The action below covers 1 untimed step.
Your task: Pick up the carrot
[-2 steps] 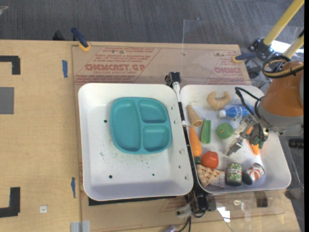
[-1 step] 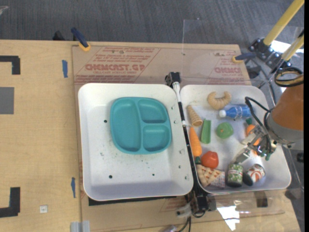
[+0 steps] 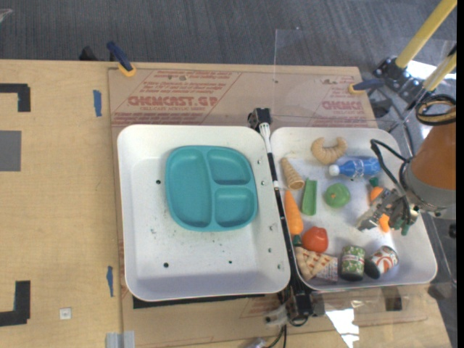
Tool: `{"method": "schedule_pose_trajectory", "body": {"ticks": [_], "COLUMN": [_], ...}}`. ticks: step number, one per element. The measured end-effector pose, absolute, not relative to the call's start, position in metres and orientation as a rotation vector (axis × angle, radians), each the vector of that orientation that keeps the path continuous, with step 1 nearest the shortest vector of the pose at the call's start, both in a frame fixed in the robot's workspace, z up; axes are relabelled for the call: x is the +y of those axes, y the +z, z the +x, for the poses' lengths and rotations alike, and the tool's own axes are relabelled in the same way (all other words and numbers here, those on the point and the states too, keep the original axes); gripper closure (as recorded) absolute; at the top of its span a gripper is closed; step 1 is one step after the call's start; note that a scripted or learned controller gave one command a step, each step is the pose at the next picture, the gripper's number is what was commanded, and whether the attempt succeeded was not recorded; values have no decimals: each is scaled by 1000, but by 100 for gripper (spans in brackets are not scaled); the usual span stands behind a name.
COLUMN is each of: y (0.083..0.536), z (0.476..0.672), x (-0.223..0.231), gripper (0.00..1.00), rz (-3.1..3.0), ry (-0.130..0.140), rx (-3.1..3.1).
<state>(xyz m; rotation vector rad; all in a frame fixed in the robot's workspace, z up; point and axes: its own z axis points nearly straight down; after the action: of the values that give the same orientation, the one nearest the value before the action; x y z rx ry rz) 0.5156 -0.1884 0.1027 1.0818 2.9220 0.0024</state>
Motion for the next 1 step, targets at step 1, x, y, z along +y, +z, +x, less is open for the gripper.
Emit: {"method": "schedule_pose_trajectory", "body": {"ticks": [1], "y": [171], "z": [526], "x": [-114], "gripper": [100], "rz": [1148], "ry": [8], "rx": [2914]}}
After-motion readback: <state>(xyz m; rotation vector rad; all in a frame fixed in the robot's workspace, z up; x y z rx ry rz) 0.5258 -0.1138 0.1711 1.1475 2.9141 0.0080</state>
